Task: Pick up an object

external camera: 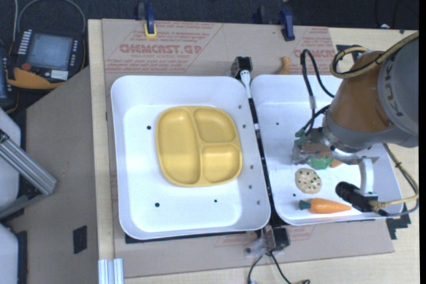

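Observation:
My gripper [308,151] is low over the middle of the right bin [279,100], under the grey and orange wrist. A small green object [321,161] peeks out right beside it, with a bit of orange [337,162] just to its right; whether the gripper grips either one is hidden by the wrist. A round beige slice with dark holes [307,179] lies just in front of the gripper. An orange carrot [326,206] with a green tip lies near the bin's front wall.
The left bin [133,163] holds a yellow plate [198,145] with three compartments. A black divider [254,130] runs between the two bins. Cables loop above the wrist at the right.

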You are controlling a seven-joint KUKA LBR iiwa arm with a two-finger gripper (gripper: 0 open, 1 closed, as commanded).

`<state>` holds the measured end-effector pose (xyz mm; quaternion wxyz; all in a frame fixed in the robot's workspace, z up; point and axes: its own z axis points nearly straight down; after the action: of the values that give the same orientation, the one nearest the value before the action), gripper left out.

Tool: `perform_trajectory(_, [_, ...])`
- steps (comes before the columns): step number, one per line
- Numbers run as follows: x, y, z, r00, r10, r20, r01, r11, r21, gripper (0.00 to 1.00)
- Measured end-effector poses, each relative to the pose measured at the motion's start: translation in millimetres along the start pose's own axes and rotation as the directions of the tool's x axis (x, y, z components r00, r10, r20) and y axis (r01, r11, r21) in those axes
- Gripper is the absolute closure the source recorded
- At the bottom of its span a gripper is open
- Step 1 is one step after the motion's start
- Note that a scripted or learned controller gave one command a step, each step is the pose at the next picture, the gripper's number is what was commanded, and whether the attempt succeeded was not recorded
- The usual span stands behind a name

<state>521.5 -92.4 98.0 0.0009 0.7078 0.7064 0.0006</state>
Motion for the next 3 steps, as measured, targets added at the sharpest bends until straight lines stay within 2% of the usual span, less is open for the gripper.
perform_trajectory(3, [-16,-14,-166,1.000,-0.002,0.002,0.002,1.000,-0.006,1.00])
